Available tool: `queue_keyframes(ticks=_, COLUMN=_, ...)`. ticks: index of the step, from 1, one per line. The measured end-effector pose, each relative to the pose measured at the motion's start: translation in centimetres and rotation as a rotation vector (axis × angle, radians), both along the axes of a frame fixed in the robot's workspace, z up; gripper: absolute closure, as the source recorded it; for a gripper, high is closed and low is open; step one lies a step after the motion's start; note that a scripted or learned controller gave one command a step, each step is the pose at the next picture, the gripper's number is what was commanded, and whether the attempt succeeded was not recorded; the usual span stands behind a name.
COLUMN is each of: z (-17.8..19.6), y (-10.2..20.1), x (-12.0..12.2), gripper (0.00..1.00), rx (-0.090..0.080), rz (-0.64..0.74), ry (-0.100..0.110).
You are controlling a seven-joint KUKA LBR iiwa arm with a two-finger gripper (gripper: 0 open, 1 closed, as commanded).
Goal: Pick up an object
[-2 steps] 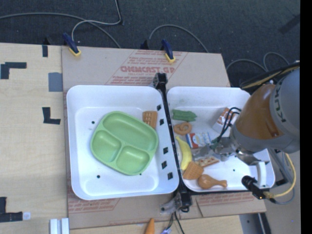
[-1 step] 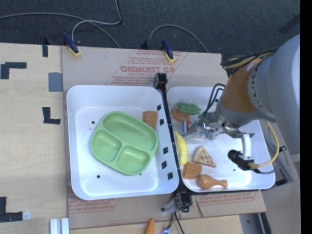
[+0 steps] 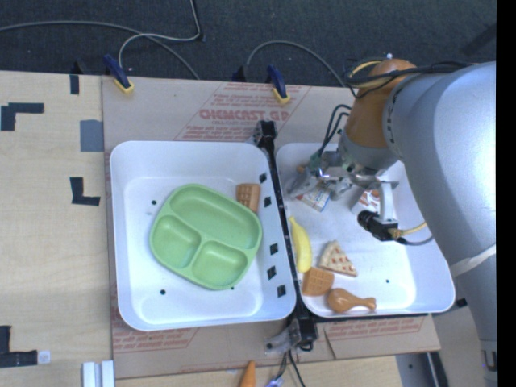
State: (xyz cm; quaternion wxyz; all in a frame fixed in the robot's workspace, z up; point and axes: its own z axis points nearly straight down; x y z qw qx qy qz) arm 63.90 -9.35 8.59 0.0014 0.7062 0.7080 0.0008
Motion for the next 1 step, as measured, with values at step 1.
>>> queue_keyframes(ticks=1, z=-0.04, y=-1.01, x=2.64, gripper=0.0, rx=0.0, rz=0.0, ry=0.001)
